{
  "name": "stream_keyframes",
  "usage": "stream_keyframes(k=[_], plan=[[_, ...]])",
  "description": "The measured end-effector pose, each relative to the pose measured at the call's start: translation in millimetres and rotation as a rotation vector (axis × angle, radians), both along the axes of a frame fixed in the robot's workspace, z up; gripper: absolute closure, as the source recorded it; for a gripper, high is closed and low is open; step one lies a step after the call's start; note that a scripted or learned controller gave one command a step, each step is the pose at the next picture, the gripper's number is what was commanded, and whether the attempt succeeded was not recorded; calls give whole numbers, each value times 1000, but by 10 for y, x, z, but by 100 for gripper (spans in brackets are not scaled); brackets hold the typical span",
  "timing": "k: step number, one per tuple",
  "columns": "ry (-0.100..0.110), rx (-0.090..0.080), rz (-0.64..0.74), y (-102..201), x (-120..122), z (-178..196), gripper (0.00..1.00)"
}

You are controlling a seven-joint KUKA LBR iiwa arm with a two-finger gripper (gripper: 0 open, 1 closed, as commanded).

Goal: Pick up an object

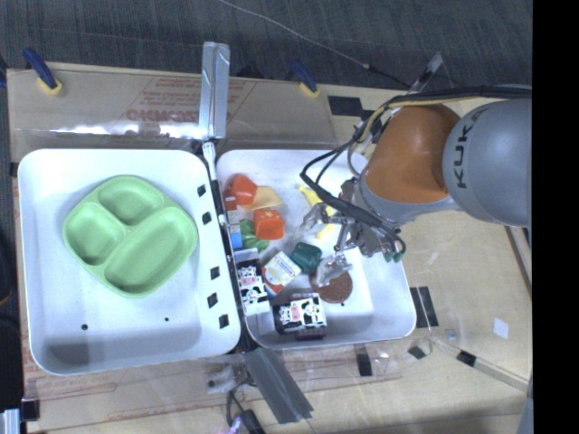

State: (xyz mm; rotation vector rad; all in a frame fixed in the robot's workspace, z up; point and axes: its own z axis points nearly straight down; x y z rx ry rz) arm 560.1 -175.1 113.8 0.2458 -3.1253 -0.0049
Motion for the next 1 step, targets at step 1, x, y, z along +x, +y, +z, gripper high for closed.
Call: stream_keyframes(k=[1], plan=[[-8,-2,23,-12,286,-220,0]])
